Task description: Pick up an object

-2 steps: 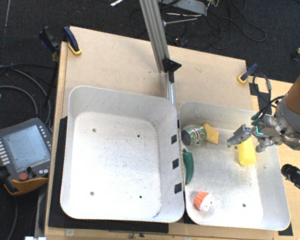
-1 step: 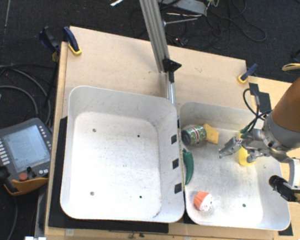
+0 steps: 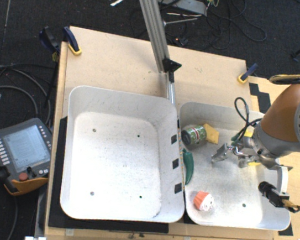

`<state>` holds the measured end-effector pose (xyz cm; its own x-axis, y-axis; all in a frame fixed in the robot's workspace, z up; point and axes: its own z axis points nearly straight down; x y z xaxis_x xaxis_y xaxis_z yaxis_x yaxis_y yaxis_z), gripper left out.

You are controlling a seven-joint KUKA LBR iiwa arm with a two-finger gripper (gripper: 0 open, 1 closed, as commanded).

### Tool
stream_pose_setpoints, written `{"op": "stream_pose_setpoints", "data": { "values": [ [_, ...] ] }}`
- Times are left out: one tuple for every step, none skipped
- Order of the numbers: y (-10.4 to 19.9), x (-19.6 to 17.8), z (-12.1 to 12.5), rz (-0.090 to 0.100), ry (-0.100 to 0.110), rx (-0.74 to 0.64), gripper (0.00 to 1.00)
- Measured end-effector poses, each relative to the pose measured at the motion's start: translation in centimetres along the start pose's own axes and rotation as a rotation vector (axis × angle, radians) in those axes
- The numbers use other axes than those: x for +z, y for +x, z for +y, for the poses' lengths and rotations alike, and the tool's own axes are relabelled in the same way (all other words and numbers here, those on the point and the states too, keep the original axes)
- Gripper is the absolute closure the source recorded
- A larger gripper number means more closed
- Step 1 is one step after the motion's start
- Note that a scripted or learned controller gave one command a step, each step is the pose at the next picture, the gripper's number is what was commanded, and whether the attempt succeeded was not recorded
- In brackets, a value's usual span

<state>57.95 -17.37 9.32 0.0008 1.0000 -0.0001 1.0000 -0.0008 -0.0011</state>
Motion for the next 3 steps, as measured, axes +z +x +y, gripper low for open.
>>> {"op": "stream_pose_setpoints", "data": {
  "values": [
    [0.0,-1.2,0.1,0.000,-0.003,0.001,1.00],
    [1.0,-6.7,-0.1,-0.001,-0.007,-0.004,1.00],
    [0.9,-11.9,1.0,-0.002,-0.008,-0.005,1.00]
  ]
}}
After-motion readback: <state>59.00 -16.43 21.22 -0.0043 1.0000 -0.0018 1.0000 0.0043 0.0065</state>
